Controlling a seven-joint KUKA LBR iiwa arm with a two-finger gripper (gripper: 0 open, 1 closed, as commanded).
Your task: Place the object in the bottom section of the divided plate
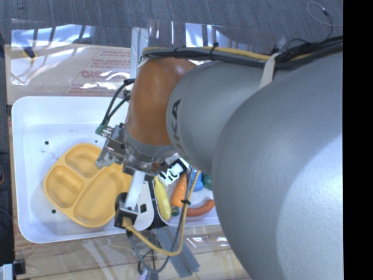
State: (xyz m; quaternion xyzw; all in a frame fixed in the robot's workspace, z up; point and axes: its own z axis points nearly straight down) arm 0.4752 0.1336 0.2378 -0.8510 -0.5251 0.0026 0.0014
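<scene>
A yellow divided plate [81,185] lies in the left white bin [23,121]. It has two smaller sections at the top and left and one larger section at the lower right. My gripper [111,154] hangs at the plate's upper right edge, below the arm's orange band, and the wrist hides much of it. Just right of the plate, a yellow banana-shaped piece [162,200], an orange carrot-shaped piece [181,192] and a red-orange piece [202,209] lie close together, partly under the arm. I see nothing between the gripper and the plate.
The grey arm [262,156] covers the right half of the view and most of the right bin. A small blue thing [207,183] peeks out beside the carrot. Clear plastic sheeting [70,69] lies behind the left bin.
</scene>
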